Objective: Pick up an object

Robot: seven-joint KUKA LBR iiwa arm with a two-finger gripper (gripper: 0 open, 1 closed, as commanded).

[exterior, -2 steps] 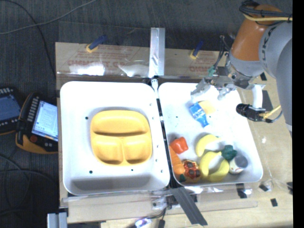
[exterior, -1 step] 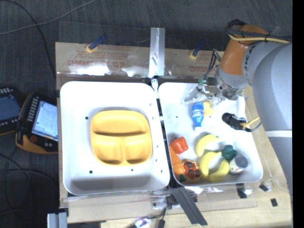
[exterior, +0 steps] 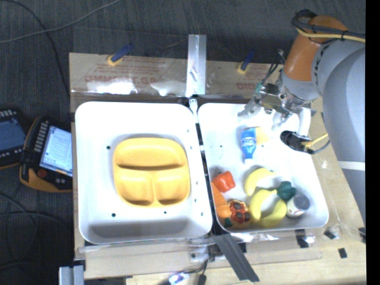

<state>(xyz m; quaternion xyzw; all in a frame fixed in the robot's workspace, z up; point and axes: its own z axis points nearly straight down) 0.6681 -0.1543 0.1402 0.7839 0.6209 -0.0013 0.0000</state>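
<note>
Yellow divided tray in left bin; handheld pendant on floor.

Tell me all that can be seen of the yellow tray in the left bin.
The yellow tray is a rounded rectangle that looks like smooth, slightly glossy plastic. Raised ridges divide it into three compartments: one wide one along the far side and two smaller ones side by side on the near side. It lies flat, right way up, near the middle of the left bin, resting on the bin's white floor. Nothing lies in it and nothing else touches it.
</note>
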